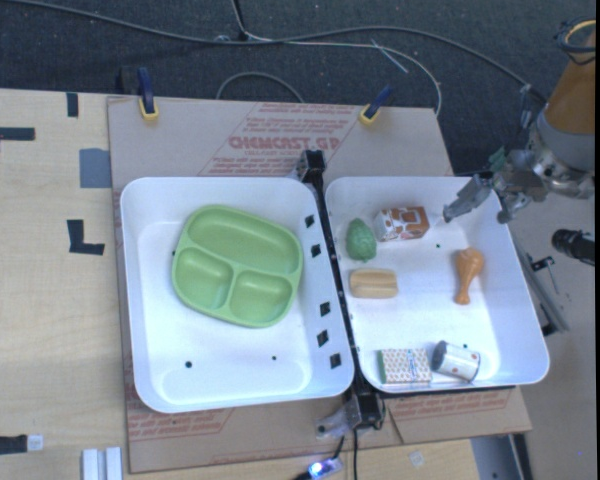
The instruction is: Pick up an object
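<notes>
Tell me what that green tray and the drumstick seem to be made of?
The green tray looks like moulded plastic: even colour, soft sheen, rounded compartments. The drumstick seems a plastic toy, uniformly tan and smooth, though that is uncertain at this size.

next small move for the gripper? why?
Probably swing left and down toward the chicken drumstick. The gripper hangs over the right bin's upper right corner with nothing between its fingers, and the drumstick is the nearest item, lying apart from the others.
</notes>
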Controlling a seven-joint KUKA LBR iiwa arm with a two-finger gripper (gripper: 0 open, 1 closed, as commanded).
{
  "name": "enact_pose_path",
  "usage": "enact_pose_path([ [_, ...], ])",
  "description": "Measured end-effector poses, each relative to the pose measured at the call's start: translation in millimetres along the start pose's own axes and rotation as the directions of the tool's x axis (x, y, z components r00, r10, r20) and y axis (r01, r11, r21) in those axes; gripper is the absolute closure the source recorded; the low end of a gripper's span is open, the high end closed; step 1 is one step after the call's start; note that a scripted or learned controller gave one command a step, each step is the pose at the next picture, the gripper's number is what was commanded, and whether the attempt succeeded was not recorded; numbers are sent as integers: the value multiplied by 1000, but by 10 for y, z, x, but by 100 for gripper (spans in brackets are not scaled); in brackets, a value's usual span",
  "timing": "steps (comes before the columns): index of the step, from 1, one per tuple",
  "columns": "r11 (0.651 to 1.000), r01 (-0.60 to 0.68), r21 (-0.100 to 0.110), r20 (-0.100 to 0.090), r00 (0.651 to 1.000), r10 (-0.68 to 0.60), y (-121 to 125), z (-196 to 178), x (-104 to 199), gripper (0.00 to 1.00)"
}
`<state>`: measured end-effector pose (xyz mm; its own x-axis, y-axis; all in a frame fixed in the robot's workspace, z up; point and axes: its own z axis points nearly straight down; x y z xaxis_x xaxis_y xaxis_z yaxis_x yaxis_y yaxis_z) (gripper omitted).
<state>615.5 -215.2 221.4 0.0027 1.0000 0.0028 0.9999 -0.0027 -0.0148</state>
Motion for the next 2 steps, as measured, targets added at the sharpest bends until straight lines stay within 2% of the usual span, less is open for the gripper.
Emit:
enact_pose_path([
  [1, 1000, 4, -13, 3, 1000, -4, 28, -86, 5, 0],
  [2, 1000, 3, -10, 4, 1000, -3, 15, 380, -70, 0],
])
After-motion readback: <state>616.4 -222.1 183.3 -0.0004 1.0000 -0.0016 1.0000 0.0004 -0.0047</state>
